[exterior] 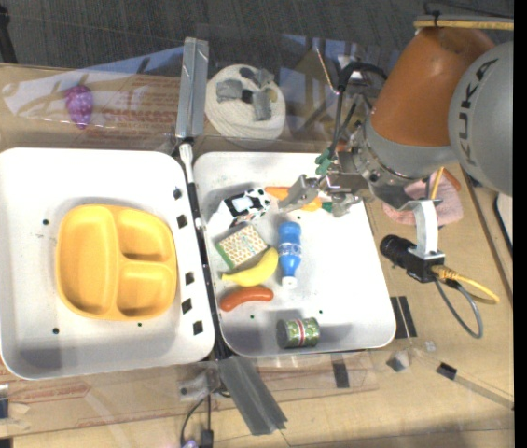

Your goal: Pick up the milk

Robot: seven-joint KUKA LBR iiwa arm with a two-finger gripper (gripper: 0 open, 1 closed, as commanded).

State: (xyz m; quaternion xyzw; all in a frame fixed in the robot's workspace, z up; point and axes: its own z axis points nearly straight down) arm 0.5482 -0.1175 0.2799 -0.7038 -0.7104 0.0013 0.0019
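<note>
The milk [247,202] is a small carton with black and white cow patches. It lies in the right bin [356,297] near the back left corner, close to the divider between the bins. My gripper [322,192] hangs over the back of the same bin, to the right of the carton and apart from it. An orange piece [277,192] lies between the carton and the gripper. Nothing of the milk is in the gripper.
The right bin also holds a chequered box [242,244], a banana [256,267], a blue bottle [288,248], a red sausage [245,297] and a green can [298,331]. A yellow divided tray [118,259] sits in the left bin [20,343]. A white coil [244,101] stands behind the bins.
</note>
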